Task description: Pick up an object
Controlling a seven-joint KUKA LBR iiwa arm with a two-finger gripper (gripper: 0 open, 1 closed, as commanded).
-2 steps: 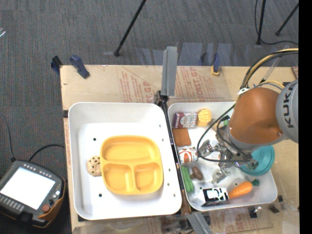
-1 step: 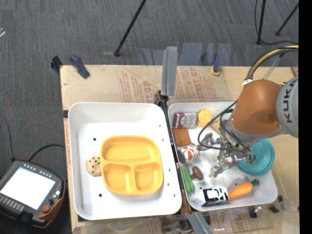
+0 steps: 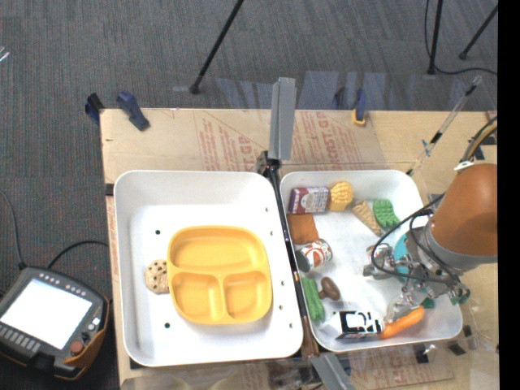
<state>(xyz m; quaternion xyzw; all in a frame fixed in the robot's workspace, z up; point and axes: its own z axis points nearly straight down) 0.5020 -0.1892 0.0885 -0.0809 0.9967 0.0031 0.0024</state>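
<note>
Arm enters from right, gripper [image 3: 409, 297] low in right bin [image 3: 357, 187] near its front right corner | jaw state: cannot tell | carrot [image 3: 403, 323] lies just below gripper on bin floor, beside black-and-white card [image 3: 358, 323] | left bin [image 3: 138, 218]: yellow divided plate [image 3: 219, 273], cookie [image 3: 156, 276] touching its left edge

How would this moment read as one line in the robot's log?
arm: over right bin | gripper: low beside carrot | grasp: unconfirmed | yellow tray: left bin
</note>
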